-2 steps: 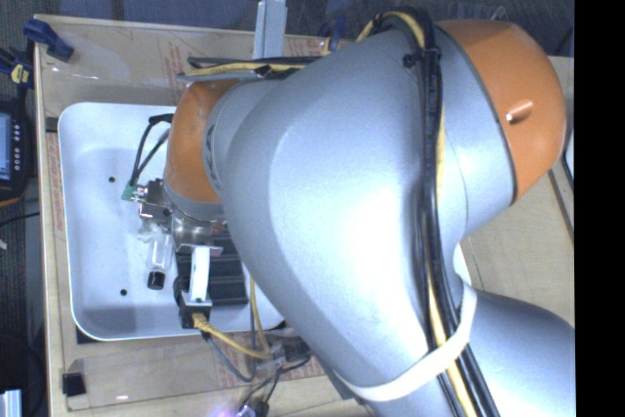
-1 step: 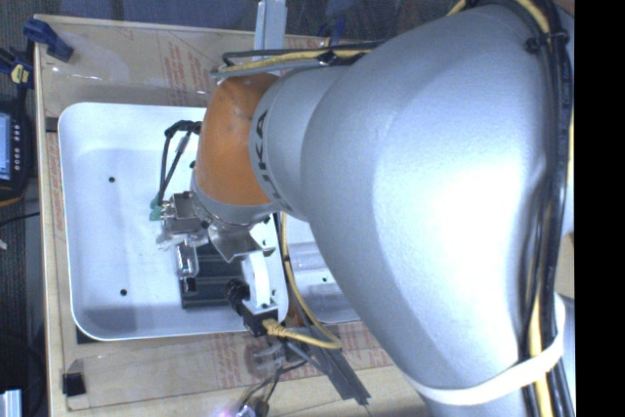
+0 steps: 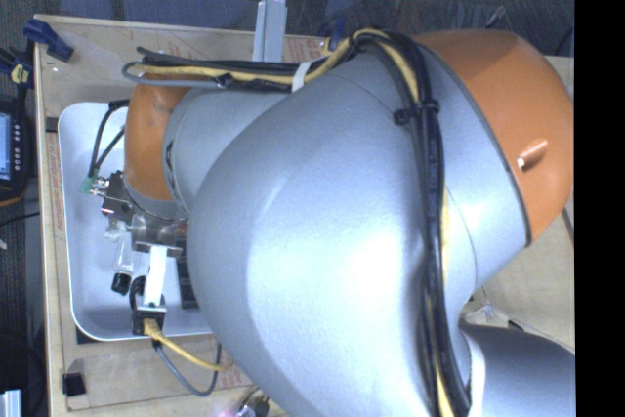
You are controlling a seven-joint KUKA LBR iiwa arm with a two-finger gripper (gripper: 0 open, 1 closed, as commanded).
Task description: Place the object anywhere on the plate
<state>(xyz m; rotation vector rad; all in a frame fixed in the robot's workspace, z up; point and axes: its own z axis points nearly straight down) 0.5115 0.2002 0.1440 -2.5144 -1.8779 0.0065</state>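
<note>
The grey arm sweeps in from the right and takes up most of the frame, its big joint casing bulging across the centre with a bundle of black and yellow cables running down it. At the left of the frame the wrist, below its orange band, points down into the white bin, and the gripper hangs low over the bin's floor near its lower left corner. From this angle I cannot tell whether the gripper is open or closed, nor whether anything is in it. Where the object and the plate lie cannot be made out either: the arm hides everything to the right of that bin, and the bare strip of bin floor at the far left holds nothing I can make out. The pale wooden bench shows along the lower left edge. As a judgement only: an object meant for a two-finger pick out of a shallow bin is probably small and light, so weight should matter less than grip — taking it across its narrowest stiff part, near the middle, would keep it from pivoting on the way to the plate, and a smooth or rounded body would need a squarer, firmer hold
</note>
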